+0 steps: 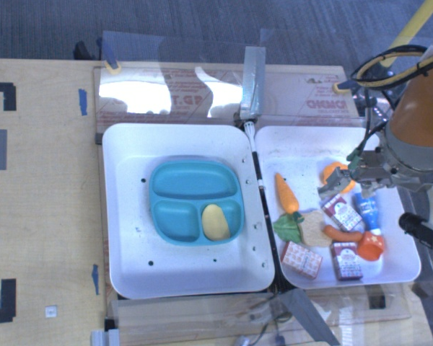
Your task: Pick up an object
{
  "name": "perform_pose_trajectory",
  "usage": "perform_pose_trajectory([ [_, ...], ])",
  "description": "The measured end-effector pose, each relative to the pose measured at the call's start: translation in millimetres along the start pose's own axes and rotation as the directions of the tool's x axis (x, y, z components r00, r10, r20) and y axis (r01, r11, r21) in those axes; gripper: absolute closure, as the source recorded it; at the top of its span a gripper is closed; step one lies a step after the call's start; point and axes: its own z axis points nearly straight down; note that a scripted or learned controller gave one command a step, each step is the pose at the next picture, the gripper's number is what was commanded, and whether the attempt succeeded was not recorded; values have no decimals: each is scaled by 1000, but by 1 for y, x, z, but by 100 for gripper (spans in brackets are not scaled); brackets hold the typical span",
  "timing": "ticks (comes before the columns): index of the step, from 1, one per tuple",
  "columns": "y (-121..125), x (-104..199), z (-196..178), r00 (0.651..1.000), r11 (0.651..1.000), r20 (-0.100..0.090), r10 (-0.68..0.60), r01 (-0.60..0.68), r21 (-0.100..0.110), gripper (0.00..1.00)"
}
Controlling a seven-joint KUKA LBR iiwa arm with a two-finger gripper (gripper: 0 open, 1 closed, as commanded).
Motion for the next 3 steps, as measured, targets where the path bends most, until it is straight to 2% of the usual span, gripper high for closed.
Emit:
perform_pose_trajectory([
  [1, 38, 12, 124, 986, 986, -1, -166, 166, -3, 0],
  [2, 142, -11, 142, 997, 997, -5, -73, 73, 24, 0],
  [3, 143, -58, 142, 983, 983, -12, -181, 182, 20, 0],
])
